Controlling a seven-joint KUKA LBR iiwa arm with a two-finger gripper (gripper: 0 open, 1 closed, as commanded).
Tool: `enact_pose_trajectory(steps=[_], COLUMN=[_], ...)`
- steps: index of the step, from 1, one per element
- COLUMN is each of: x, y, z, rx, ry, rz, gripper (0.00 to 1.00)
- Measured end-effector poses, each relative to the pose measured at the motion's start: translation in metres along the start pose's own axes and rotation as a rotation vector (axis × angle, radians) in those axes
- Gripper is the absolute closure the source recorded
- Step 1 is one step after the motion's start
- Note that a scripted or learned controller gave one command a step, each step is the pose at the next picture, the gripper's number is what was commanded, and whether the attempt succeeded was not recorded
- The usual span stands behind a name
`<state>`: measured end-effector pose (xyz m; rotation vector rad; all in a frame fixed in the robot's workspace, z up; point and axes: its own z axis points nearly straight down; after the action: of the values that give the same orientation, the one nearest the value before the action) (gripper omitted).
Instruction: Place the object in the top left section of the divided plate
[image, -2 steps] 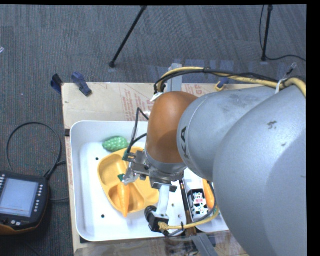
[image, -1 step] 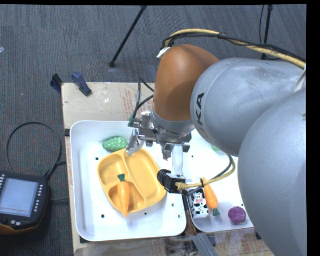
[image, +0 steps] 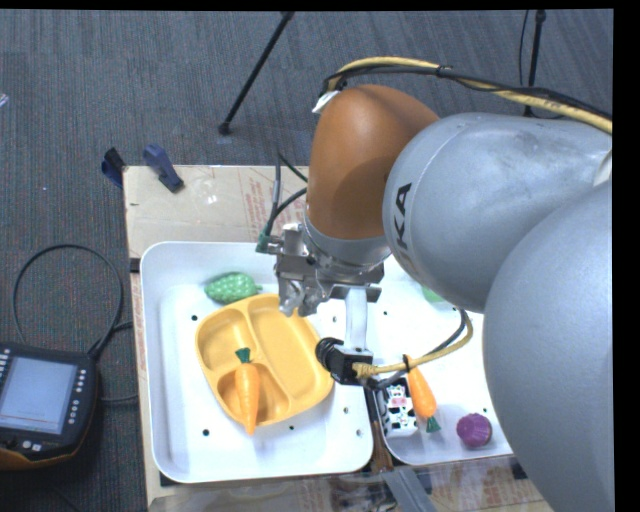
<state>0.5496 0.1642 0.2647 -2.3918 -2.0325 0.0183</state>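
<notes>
A yellow divided plate (image: 290, 362) lies in the left white bin (image: 175, 440). An orange toy carrot (image: 247, 392) with a green top rests in the plate's near section. A green knobbly toy (image: 230, 288) lies on the bin floor just beyond the plate's far left edge. My gripper (image: 298, 298) hangs over the plate's far right rim, to the right of the green toy. The grey wrist and orange band rise above it and hide the far part of the bin.
The right bin (image: 440, 455) holds a second carrot (image: 422, 394), a cow-patterned box (image: 400, 412) and a purple ball (image: 474, 430). A black cable plug (image: 336, 359) hangs by the plate's right edge. A teach pendant (image: 40, 400) lies off the bench at left.
</notes>
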Motion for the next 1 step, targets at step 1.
enact_pose_trajectory(steps=[1], x=[-0.0178], y=[0.0086], z=[0.0673], rx=[0.001], ry=[0.001], rz=[0.153], gripper=[1.00])
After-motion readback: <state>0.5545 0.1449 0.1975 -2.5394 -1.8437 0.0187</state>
